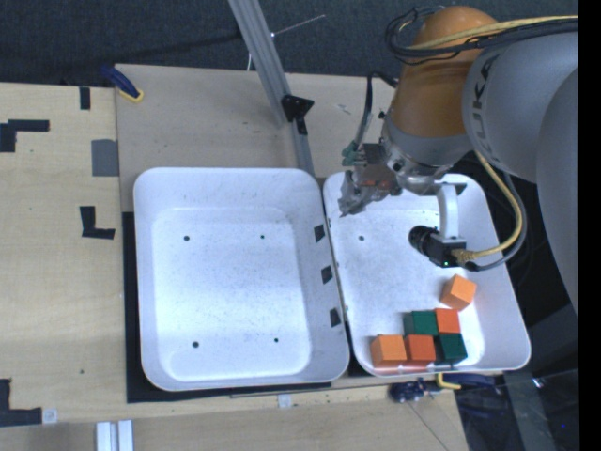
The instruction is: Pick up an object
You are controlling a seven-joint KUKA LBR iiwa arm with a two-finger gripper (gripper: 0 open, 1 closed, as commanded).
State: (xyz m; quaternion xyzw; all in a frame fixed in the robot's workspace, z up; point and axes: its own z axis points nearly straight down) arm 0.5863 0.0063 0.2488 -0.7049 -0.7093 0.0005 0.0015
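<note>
Several small blocks lie in the right bin (376, 261) near its front edge: an orange block (388, 349), a second orange one (421, 348), a dark green block (423, 323), a red-orange one (448, 321), another green block (453, 347), and a lone tilted orange block (458, 291) farther right. My gripper (355, 198) hangs over the back left corner of the right bin, well away from the blocks. Nothing shows between its fingers.
The left bin (230, 275) sits beside the right one. A slanted metal pole (272, 64) rises behind the bins. The arm's orange band and grey body fill the upper right, with a black cable looping over the right bin.
</note>
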